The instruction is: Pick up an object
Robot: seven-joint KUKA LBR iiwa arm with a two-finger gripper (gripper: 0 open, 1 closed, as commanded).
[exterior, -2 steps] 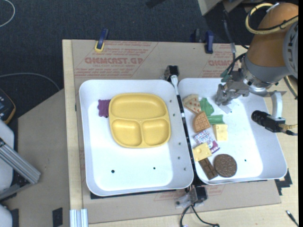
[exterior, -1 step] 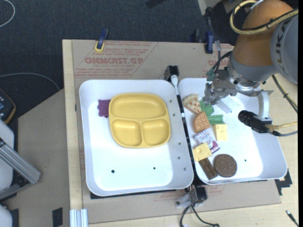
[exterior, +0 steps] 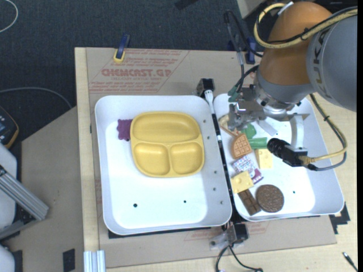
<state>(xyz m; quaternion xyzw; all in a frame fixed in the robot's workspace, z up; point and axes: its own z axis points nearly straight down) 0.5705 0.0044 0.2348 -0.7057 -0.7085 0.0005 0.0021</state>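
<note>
- Arm's jaws (exterior: 241, 117) hang low over the right bin (exterior: 326, 180), above a waffle (exterior: 241, 145); their opening cannot be told.
- Yellow tray (exterior: 167, 143) lies in the left bin (exterior: 113, 197), at 9 o'clock.

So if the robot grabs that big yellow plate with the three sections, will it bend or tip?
The yellow divided plate looks like moulded plastic, so it is probably stiff and light. It lies flat in the left bin, so tipping seems unlikely. Its smooth, wide rim may slip from a small pincer.
</note>
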